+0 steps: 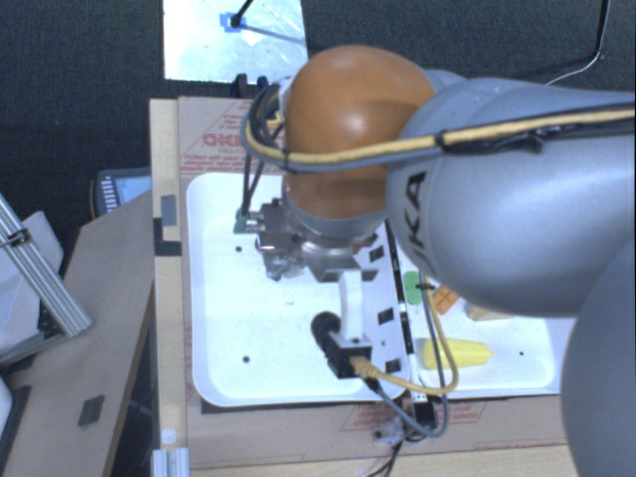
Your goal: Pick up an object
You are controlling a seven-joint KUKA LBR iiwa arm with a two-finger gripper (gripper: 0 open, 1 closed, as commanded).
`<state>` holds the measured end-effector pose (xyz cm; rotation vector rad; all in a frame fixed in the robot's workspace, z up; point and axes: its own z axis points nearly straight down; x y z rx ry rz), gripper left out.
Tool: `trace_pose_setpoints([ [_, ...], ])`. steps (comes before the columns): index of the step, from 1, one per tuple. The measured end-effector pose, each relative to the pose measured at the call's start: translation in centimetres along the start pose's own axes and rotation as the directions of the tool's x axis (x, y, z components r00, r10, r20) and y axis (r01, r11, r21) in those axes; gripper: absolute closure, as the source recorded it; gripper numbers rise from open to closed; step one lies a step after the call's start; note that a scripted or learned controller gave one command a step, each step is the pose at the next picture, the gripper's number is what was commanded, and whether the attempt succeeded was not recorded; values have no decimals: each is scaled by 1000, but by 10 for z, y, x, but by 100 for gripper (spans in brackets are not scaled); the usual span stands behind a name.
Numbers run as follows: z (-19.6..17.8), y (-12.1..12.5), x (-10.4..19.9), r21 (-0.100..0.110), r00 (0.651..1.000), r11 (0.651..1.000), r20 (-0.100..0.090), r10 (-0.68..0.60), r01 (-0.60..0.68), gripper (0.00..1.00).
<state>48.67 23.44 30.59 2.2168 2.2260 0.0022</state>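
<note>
White bin [507, 374]: yellow object [459, 353], long axis side-to-side

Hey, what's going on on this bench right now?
A grey robot arm reaches in from the right, with its gripper low over the left bin. I can't see it holding anything. A yellow object, a green object and an orange object lie in the right bin, partly hidden by the arm.
</note>
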Motion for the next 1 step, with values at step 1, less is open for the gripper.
trace_pose_setpoints([
  [1, 27, 12, 0, 2, 1000, 1000, 2, 3, -3, 100],
])
